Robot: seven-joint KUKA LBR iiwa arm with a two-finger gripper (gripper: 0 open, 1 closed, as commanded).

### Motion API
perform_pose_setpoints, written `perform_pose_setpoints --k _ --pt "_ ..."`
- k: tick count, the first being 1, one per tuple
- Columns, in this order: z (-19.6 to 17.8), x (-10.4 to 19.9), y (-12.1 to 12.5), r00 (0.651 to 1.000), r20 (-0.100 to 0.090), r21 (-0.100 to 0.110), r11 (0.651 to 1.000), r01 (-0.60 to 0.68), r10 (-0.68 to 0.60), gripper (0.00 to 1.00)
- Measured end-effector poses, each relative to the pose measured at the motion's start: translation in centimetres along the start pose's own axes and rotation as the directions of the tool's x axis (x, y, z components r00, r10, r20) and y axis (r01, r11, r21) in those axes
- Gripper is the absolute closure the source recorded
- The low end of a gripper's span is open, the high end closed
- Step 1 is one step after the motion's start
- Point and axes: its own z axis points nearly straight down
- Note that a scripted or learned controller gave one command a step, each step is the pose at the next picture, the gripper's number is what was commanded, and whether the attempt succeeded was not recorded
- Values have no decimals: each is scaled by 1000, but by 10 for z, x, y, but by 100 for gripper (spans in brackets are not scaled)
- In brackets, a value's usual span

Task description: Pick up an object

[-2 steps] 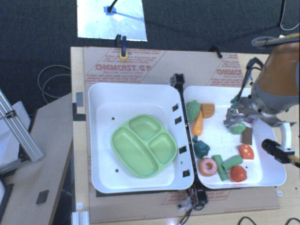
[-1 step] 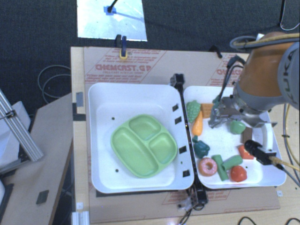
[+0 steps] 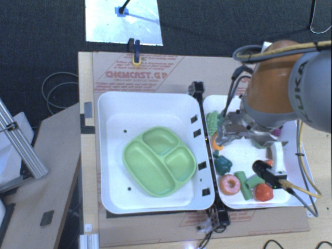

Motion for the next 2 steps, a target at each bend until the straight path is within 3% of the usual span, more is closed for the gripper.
perform_pose_setpoints --k 1,2 --pt "18 40 -7 1000 -1 1 1000 0 0 100" --pt "17 29 -10 1000 1 0 1000 -7 7 100"
